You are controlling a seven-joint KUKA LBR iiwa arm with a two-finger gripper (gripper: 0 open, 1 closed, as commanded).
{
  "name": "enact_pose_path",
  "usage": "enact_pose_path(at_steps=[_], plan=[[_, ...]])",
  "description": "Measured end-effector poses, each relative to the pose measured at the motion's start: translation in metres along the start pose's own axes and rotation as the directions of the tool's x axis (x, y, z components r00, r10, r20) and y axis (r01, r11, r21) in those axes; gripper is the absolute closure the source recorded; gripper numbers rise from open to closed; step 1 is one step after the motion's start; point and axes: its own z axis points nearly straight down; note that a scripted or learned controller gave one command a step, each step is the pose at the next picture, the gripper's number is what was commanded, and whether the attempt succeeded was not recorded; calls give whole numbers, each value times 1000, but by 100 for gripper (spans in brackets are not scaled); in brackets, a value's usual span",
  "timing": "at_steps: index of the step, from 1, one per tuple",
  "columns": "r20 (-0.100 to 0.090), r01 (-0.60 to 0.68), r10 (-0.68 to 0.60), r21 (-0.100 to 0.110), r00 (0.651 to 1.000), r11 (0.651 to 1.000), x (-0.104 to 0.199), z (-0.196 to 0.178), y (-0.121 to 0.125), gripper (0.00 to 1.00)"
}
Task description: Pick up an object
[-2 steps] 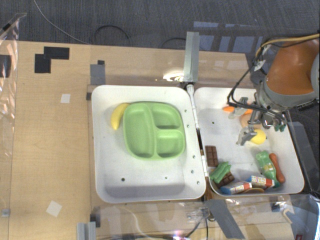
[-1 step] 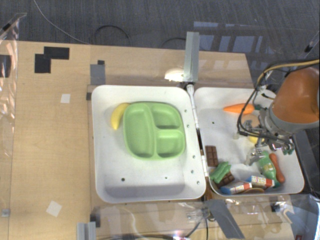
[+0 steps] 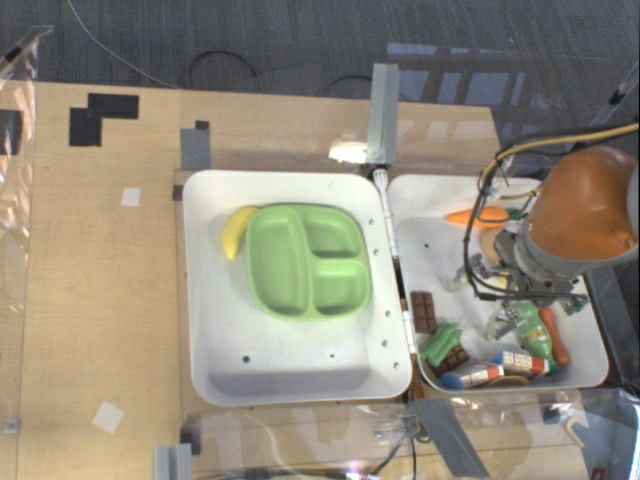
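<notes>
White left bin (image 3: 215,368) holds a green divided tray (image 3: 305,260) and banana (image 3: 236,230); right bin (image 3: 425,208) holds carrot (image 3: 476,216), chocolate bar (image 3: 423,312), tube (image 3: 495,373); gripper (image 3: 510,320) state I cannot tell

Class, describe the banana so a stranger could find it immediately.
Find the left white bin. A green divided plate lies in it; the banana rests against the plate's upper-left edge. It is the only yellow, curved thing there.

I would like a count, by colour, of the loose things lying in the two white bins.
Green: 3, divided plate, packet, bottle
Yellow: 1, banana
Orange: 1, carrot
Brown: 1, chocolate bar
Red and white: 1, tube
Total: 7, though the arm may hide others.
</notes>
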Motion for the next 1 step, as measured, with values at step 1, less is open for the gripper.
enact_pose_path(at_steps=[1], plan=[[2, 58, -58, 1, 998, 998, 30, -1, 4, 0]])
